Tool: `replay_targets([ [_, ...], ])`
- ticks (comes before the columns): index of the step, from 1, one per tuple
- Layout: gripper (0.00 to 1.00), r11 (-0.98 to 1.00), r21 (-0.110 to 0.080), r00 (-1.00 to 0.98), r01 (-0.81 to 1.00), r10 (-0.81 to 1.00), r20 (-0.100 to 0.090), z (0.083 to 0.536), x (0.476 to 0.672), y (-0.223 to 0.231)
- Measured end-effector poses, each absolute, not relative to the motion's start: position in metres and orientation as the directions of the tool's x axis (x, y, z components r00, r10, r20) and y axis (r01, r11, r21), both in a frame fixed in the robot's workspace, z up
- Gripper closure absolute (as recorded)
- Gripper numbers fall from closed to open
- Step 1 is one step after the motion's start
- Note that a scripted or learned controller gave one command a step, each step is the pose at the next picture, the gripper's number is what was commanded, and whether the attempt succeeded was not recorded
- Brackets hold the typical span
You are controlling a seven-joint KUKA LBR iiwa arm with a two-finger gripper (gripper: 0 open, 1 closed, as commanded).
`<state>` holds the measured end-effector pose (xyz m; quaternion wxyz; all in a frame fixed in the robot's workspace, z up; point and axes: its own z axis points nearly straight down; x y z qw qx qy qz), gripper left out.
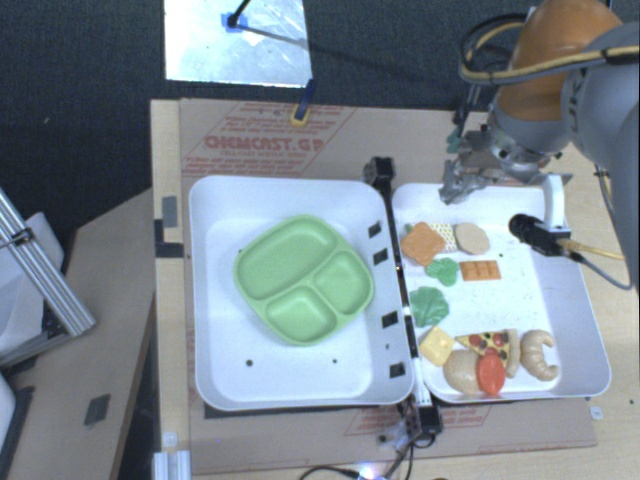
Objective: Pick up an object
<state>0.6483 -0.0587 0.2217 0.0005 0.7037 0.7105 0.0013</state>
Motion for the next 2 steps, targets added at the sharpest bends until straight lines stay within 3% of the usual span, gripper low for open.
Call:
replay_targets([
  [1, 1.00, 0.010, 0.002, -0.010, 1.000, 1.000, 0.002, 0.215, 0.657, -0.004],
  [2, 1.00, 0.008, 0.005, -0.008, 1.000, 1.000, 0.001, 0.233, 0.675, 0.023],
])
